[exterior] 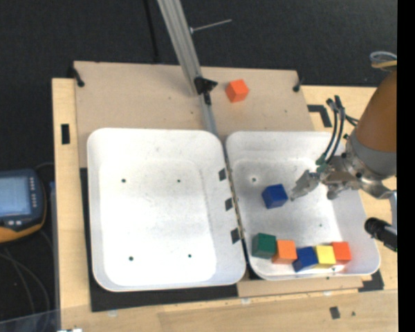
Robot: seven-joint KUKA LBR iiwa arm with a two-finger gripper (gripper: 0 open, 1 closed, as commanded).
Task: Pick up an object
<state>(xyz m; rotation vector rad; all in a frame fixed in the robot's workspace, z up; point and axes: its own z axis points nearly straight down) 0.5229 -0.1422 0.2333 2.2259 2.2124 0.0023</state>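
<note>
A blue cube [274, 196] lies alone in the middle of the right bin [263, 151]. Along that bin's front wall runs a row of cubes: green [264, 245], orange [286, 250], blue [305, 258], yellow [325, 255] and red-orange [341, 252]. My gripper [318, 187] hangs over the right bin, just right of the lone blue cube. It is open, its fingers spread with nothing between them. The left fingertip [303, 185] is close to the blue cube's right side but apart from it.
The left bin [155, 206] adjoins the right one. An orange cube [236, 90] sits outside the bins on the back board, beside a slanted metal post [183, 43]. A handheld screen [10, 203] rests at the far left, off the bench.
</note>
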